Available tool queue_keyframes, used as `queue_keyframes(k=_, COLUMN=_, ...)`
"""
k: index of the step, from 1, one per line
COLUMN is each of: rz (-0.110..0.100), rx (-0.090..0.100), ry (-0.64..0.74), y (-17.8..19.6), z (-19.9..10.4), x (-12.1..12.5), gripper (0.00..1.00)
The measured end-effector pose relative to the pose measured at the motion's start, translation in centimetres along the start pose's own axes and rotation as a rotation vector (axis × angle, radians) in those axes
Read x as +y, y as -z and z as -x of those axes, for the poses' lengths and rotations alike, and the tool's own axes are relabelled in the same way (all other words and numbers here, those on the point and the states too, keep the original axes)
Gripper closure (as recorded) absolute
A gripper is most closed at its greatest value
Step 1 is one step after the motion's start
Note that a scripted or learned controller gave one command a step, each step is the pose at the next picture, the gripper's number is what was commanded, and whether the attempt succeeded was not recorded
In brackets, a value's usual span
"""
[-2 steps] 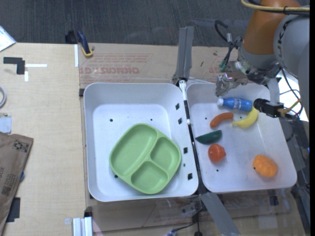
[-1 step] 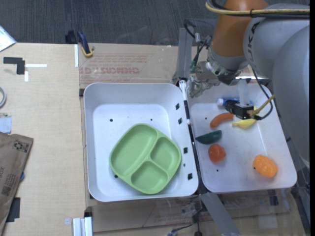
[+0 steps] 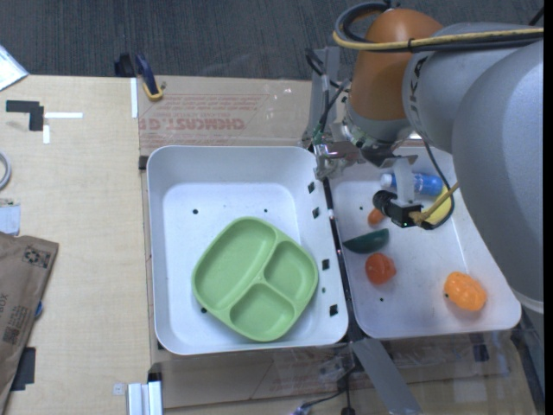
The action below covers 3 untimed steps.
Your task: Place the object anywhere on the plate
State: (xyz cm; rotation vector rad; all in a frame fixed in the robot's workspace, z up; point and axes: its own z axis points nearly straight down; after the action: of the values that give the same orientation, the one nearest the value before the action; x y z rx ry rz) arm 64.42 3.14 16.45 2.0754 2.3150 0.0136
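The grey arm (image 3: 484, 102) comes in from the right and takes up the far right of the scene, its orange band (image 3: 384, 59) bending down over the far edge of the right bin (image 3: 484, 309). The end effector (image 3: 363, 150) hangs below the band, near the far left corner of that bin, close to the wall shared with the left bin (image 3: 164, 258); from this angle I cannot tell how far apart it stands or whether it has hold of anything.

Both bins sit side by side on the desk (image 3: 69, 214). In the left bin a green plate (image 3: 255, 277) with three compartments lies tilted toward the near side, nothing on it.

In the right bin, an orange fruit-like object (image 3: 466, 290) lies near the right wall, a red round object (image 3: 380, 269) sits toward the left, a dark green piece (image 3: 367, 241) lies just beyond it, and what may be a blue bottle (image 3: 416, 184) lies further back.
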Motion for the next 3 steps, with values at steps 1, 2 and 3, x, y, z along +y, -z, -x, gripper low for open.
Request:
queue_keyframes(k=1, rz=-0.030, rx=0.018, ry=0.049, y=2.8, z=6.9, x=-11.2, gripper=1.00)
queue_keyframes(k=2, rz=-0.031, rx=0.018, ry=0.048, y=2.8, z=0.1, x=-8.0, gripper=1.00)
queue_keyframes(k=3, rz=-0.027, rx=0.024, ry=0.398, y=2.9, z=-3.3, x=-8.8, gripper=1.00)
